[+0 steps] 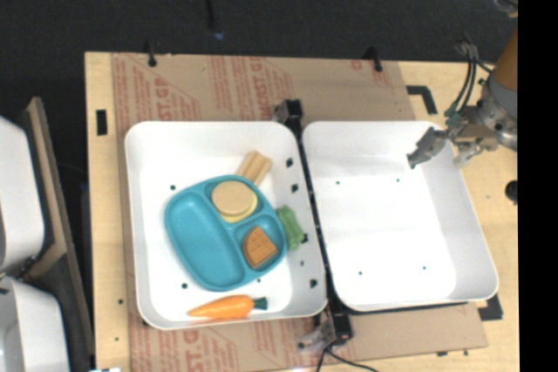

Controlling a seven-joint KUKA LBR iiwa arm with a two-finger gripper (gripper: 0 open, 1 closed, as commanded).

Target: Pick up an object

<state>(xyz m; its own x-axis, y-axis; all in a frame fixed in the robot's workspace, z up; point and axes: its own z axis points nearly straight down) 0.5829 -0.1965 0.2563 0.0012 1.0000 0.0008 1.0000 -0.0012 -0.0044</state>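
Orange plastic toy carrot with a green leafy tip (228, 307) is the most reachable object for the pick; it lies on its side along the near wall of the left shallow white bin (139, 187), just beside a turquoise divided plastic tray (202, 244). The tray holds a round tan disc like a toy biscuit (234, 199) and a brown ridged square like a toy cracker (260, 247); a pale wooden block (254, 165) and a small green piece (290, 226) rest against its rim. The grey two-finger gripper (425, 147) hangs over the far right corner of the right shallow white bin (471, 274), well apart from every object. Its fingers are small and blurred here, so whether they stand wide or narrow cannot be told. To do this step well, the arm should probably cross the divider, align the fingers across the carrot's narrow width, and descend clear of the bin wall and tray edge.
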